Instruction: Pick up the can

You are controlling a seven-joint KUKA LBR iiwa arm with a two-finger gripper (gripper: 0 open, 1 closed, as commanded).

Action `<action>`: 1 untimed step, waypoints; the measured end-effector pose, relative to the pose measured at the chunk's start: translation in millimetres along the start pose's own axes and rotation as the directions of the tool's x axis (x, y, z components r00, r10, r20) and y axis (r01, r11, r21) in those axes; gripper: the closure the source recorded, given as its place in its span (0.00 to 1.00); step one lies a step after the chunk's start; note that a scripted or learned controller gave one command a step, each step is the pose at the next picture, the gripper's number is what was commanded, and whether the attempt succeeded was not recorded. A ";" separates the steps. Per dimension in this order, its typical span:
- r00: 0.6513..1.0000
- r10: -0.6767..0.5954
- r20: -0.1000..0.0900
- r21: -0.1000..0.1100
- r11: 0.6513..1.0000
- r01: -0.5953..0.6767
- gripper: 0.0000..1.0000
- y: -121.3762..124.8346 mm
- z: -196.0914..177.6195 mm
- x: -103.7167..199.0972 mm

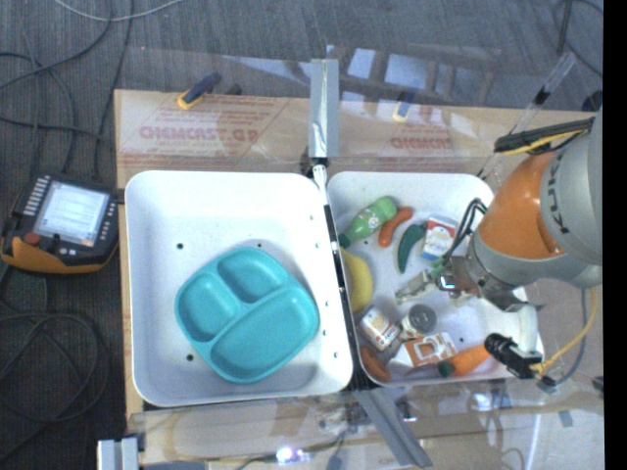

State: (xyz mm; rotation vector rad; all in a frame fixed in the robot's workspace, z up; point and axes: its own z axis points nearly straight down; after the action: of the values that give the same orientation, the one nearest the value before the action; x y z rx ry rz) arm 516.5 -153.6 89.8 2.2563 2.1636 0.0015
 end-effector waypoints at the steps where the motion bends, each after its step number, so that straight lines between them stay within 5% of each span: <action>1: 1.000 0.000 -0.001 -0.003 1.000 0.000 1.00 1.4 -9.7 0.2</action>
State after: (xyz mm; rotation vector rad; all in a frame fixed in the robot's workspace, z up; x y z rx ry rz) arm 517.8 -153.4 99.4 2.2551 2.1629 0.0055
